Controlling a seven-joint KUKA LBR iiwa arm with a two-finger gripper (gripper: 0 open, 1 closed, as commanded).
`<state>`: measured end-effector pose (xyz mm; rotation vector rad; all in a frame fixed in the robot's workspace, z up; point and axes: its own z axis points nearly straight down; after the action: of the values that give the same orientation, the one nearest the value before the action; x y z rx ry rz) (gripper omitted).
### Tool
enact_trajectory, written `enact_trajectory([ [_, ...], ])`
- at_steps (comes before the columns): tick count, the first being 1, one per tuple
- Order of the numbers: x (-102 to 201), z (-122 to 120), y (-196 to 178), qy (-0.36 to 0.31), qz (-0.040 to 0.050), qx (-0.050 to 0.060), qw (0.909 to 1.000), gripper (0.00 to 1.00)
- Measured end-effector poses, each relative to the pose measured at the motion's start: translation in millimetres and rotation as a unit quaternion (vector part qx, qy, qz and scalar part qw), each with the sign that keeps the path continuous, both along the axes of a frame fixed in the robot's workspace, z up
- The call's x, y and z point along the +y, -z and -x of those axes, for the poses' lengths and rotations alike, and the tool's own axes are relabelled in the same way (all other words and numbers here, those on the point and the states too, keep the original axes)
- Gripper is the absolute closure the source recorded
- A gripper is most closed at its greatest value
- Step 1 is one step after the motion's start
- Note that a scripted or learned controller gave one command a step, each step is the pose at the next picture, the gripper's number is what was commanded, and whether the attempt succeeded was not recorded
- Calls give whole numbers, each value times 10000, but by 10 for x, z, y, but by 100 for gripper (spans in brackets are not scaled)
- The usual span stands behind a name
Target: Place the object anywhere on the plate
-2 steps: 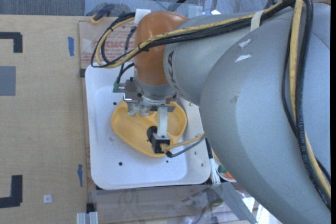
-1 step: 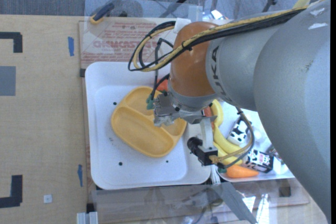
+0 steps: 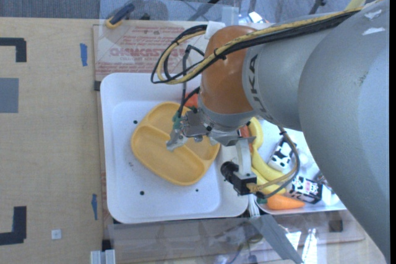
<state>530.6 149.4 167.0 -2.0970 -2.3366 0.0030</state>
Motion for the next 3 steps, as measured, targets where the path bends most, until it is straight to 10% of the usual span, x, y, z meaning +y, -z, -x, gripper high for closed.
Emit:
enact_trajectory([
  [1, -13, -278, -543, -477, 0, -19, 9989, 0],
  [2, -8, -284, -641, -477, -2, -29, 9989, 100],
  [3, 561, -456, -461, -1198, -2, -27, 9928, 100],
])
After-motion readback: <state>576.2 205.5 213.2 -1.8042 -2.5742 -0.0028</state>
